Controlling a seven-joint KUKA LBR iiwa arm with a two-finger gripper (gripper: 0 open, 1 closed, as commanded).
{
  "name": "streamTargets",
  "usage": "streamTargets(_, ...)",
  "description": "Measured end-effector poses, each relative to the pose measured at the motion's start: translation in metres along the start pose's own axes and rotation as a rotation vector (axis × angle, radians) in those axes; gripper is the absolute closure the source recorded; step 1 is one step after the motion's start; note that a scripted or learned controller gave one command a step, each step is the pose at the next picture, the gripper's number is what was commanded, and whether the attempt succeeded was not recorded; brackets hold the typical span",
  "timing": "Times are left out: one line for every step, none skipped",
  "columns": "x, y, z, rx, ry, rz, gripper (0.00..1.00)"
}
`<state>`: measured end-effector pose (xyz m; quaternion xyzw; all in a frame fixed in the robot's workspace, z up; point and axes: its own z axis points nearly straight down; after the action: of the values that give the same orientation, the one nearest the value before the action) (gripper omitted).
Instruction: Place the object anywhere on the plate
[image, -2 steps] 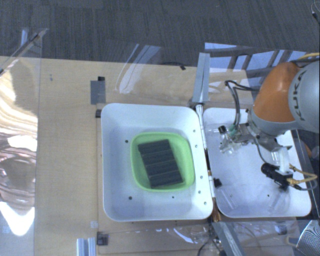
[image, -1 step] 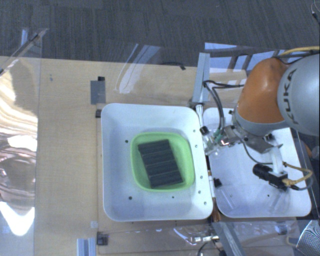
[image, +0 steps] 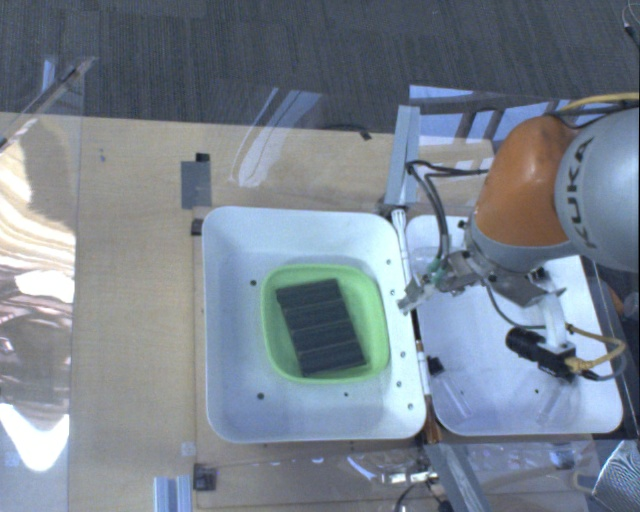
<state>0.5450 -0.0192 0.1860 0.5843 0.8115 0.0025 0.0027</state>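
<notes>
A dark grey ribbed block (image: 319, 327) lies flat on the square green plate (image: 372, 300) in the middle of the left bin (image: 230, 300). It rests a little askew, fully inside the plate's rim. The arm's orange band and grey wrist hang over the right bin (image: 480, 390). My gripper (image: 425, 285) is near the divider between the two bins, to the right of the plate and apart from the block. The wrist above hides most of it.
A black cable with a yellow plug (image: 545, 352) dangles from the wrist over the right bin. A metal post (image: 403, 160) stands behind the bins at the divider. Wooden bench surface lies to the left of the bins.
</notes>
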Motion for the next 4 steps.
streamTargets(-0.019, -0.036, 0.001, 0.002, 0.0, 0.029, 0.0)
streamTargets(0.056, 0.016, 0.0, -0.001, 0.0, 0.018, 0.0)
streamTargets(0.001, 0.021, -0.009, -0.002, -0.001, 0.064, 0.0)
streamTargets(0.011, -0.03, -0.024, 0.002, 0.0, 0.092, 0.0)
